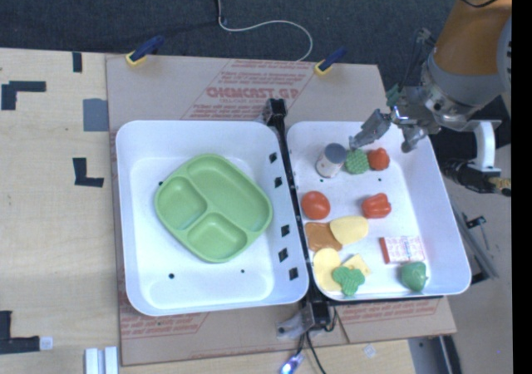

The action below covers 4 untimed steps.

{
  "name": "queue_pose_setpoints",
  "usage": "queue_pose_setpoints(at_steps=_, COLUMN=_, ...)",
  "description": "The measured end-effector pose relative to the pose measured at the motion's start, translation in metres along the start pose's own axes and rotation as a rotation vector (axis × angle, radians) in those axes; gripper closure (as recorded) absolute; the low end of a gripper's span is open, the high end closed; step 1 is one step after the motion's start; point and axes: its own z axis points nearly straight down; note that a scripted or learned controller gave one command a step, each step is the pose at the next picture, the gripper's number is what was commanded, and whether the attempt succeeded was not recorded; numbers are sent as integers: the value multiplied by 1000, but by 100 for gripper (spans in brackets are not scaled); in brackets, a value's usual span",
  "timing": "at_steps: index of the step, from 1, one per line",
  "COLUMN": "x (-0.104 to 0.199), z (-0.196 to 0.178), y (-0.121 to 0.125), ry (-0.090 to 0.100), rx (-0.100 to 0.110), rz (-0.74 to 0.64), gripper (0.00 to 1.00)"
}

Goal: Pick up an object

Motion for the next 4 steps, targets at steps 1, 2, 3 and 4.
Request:
queue_pose_setpoints(at_steps=1, x=4, z=65, y=1, ry=1, rx=5, rz=0, gripper=0)
queue_pose_setpoints(at_steps=2, x=11, z=112, y=-2, ry=1, rx=4, rz=0, gripper=0)
queue_pose_setpoints(at_steps=3, x=17, z=157, y=-3, ry=0, rx=3, rz=0, gripper=0)
queue_pose_setpoints(at_steps=4, x=18, z=201, y=-4, ry=1, rx=2, rz=-1, gripper=0)
